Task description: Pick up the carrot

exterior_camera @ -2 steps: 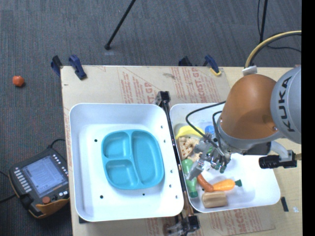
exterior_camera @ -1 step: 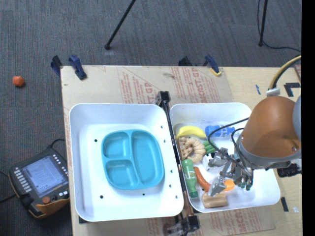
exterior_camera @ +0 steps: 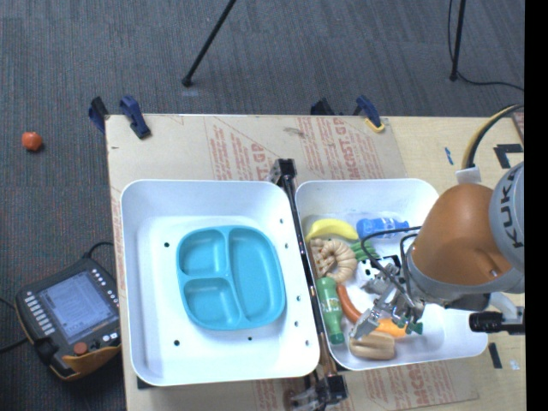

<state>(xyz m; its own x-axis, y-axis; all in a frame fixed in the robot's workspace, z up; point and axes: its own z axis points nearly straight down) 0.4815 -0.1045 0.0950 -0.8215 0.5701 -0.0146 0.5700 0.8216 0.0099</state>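
- Two bins (exterior_camera: 214,197); the right one holds the carrot (exterior_camera: 348,302).
- Gripper (exterior_camera: 387,315) low over the carrot's lower-right end, lower right of frame.
- Finger state: can't tell.

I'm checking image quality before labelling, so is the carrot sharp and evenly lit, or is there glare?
Camera view: lighting is even and soft; the carrot is small and partly covered by the gripper; the right bin looks bright but not blown out; fine detail is slightly soft.

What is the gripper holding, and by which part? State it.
It cannot be told: the gripper sits low over the carrot in the right bin, with no clear hold visible.
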